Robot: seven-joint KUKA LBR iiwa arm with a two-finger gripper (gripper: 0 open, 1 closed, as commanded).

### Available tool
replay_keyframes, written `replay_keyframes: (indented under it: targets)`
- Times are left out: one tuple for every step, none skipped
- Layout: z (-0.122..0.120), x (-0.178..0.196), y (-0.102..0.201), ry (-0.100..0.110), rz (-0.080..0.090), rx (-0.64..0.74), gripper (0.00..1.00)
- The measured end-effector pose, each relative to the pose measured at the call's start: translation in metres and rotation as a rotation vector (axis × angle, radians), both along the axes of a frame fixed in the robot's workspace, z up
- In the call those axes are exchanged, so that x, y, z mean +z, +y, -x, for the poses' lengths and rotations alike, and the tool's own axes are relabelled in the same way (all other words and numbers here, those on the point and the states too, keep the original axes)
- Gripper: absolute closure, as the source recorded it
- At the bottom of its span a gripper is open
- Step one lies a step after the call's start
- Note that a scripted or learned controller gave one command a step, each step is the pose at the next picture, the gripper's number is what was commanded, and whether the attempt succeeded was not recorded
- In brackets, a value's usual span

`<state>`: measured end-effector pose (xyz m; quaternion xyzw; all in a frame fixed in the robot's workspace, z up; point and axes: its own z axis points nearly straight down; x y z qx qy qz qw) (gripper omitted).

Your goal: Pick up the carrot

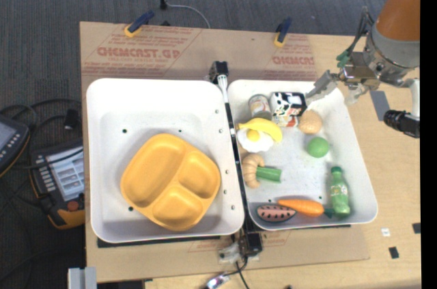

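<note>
Orange tapered carrot (301, 206) — smooth, glossy plastic

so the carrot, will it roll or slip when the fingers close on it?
The carrot looks like smooth toy plastic, so probably stiff, light and a bit slippery. It is rounded and tapered, lying flat, so it may roll or squirt out toward its thin end. The watermelon slice and green bottle sit close by, which could limit rolling.

You're looking at a robotics lab: a clamped cardboard-covered bench (205, 48), grey carpet, loose cables and a teach pendant (61, 178).
</note>
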<state>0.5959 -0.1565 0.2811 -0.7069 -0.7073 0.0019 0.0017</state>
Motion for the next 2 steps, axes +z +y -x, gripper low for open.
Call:
replay_keyframes:
  targets:
    - [0.064, -0.086, -0.016, 0.002, 0.001, -0.191, 0.0]
    - [0.113, -0.153, 0.023, 0.001, -0.002, 0.082, 0.0]
